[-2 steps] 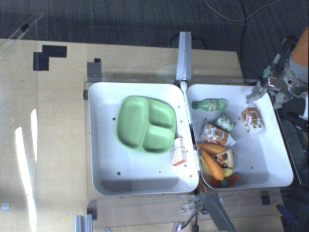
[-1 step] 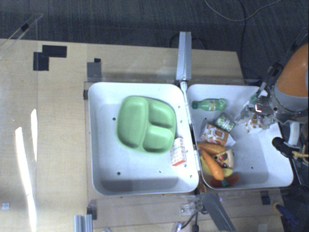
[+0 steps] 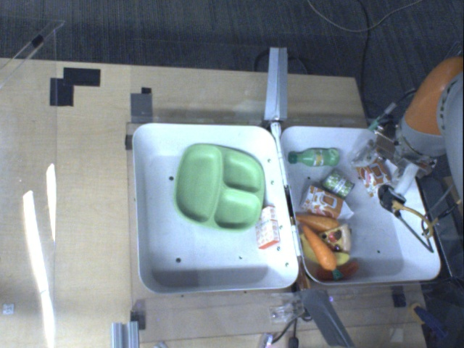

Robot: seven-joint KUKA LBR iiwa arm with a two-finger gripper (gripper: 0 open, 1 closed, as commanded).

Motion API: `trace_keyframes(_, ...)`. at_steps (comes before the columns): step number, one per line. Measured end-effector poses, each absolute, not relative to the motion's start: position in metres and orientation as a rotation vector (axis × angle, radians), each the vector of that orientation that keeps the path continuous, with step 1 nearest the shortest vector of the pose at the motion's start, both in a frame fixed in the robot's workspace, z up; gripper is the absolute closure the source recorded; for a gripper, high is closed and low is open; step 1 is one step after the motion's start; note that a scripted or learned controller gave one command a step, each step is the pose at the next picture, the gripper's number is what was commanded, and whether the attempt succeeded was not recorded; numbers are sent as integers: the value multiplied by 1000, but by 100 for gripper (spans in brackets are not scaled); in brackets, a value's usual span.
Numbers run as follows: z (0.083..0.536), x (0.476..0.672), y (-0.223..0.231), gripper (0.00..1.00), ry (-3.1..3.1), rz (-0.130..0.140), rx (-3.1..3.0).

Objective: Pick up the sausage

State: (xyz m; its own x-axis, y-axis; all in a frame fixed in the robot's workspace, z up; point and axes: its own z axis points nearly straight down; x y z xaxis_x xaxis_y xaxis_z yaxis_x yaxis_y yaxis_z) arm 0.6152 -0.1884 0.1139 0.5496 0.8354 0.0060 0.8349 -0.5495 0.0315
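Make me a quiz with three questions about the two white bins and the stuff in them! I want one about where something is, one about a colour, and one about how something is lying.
1. Where is the divided plate?
A. In the left bin
B. In the right bin
C. On the floor

2. What colour is that plate?
A. Red
B. Green
C. Blue

3. How is the small bottle placed?
A. Standing upright
B. Lying on its side
C. Stacked on the plate

Answers:
1. A, it sits in the middle of the left bin.
2. B, the whole plate is light green.
3. B, its length lies flat on the floor of the right bin, near the far wall.
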Motion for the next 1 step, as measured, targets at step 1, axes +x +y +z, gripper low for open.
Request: trace_keyframes(1,109,594,-136,0,1461,59,2733)
